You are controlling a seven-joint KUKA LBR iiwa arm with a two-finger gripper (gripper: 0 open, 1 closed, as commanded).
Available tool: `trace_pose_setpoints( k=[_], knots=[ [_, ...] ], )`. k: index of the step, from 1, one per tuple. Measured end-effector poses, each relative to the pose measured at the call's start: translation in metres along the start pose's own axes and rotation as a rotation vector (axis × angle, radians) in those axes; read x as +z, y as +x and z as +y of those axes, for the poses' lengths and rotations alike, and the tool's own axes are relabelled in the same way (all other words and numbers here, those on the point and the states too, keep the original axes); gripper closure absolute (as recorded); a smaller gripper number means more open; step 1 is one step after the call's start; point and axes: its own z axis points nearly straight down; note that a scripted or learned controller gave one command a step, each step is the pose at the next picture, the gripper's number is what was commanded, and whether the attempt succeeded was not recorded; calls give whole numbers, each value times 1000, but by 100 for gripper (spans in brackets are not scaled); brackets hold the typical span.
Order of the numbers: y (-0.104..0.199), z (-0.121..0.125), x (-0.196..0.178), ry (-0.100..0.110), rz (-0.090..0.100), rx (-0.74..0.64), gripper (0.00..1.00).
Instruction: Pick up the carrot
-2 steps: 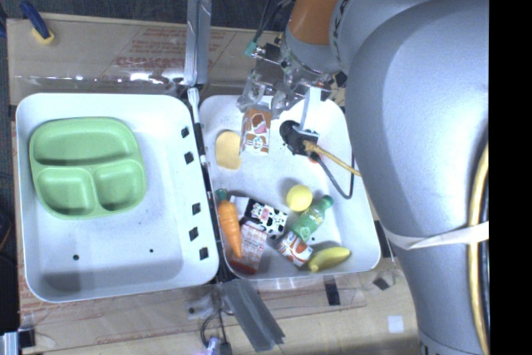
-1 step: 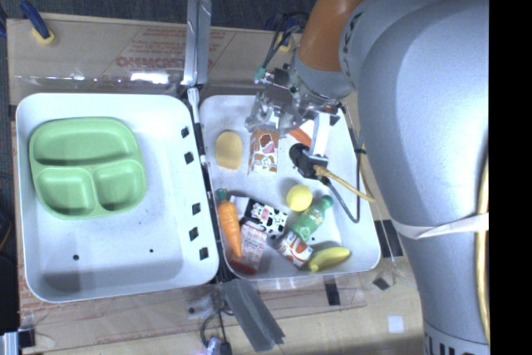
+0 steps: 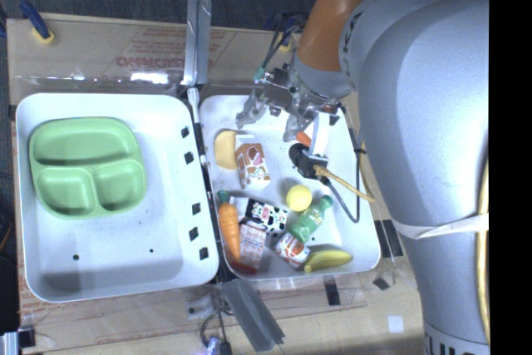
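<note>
Hovering over the far end of the right bin (image 3: 366,237): gripper (image 3: 270,114), fingers spread, nothing between them. Carrot (image 3: 229,230): lying lengthwise at the near left side of the same bin, against its left wall, well apart from the gripper, untouched. Beside the carrot: a small carton (image 3: 252,164) farther in, a lemon (image 3: 299,197), a green bottle (image 3: 309,220) and a banana (image 3: 326,260) toward the near right corner. Left bin (image 3: 50,262): holds a green divided tray (image 3: 87,166). Task status, judged: pick not begun; reach, descent, closing and lift all remain.
</note>
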Motion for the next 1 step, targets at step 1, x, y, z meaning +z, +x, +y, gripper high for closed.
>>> trace_pose_setpoints(
  k=[1],
  knots=[
    [157,-98,-27,0,0,-177,0]
  ],
)
